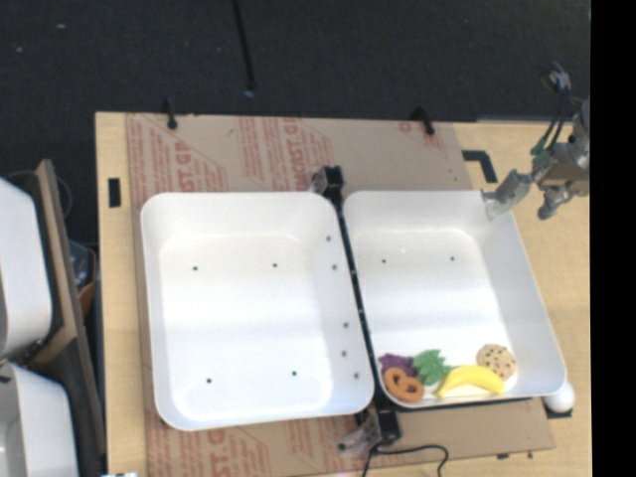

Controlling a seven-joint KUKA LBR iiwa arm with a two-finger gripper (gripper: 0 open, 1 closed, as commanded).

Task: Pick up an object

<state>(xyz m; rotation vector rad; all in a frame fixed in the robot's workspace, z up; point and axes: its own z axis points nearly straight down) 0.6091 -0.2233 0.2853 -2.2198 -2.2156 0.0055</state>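
Camera view, end effector: the end effector (527, 195) sits at the right edge of the frame, upper half, just past the far right corner of the right bin (437, 276); two grey fingers splay apart, so it reads as wide with nothing between them
Camera view, targets: the things to pick crowd the lower right of the frame along the near wall of the right bin; a yellow banana (469, 380), a round cookie (496, 362) just above its right end, a green leafy piece (431, 366), a purple grape bunch (396, 364) and an orange pretzel (402, 387) at the left of the row, all touching or nearly so
Camera view, surroundings: the left bin (243, 306) lies beside it, the two rims meeting mid-frame; both rest on the desk (229, 152)
Judged stage: approach not yet begun; end effector well apart from the cluster
Risk, crowding: fingers may straddle two items and close on neither cleanly
Risk, wall: the items hug the near wall; a finger could strike the rim or push an item up the slope
Risk, flatness: the low pretzel and cookie may slip out
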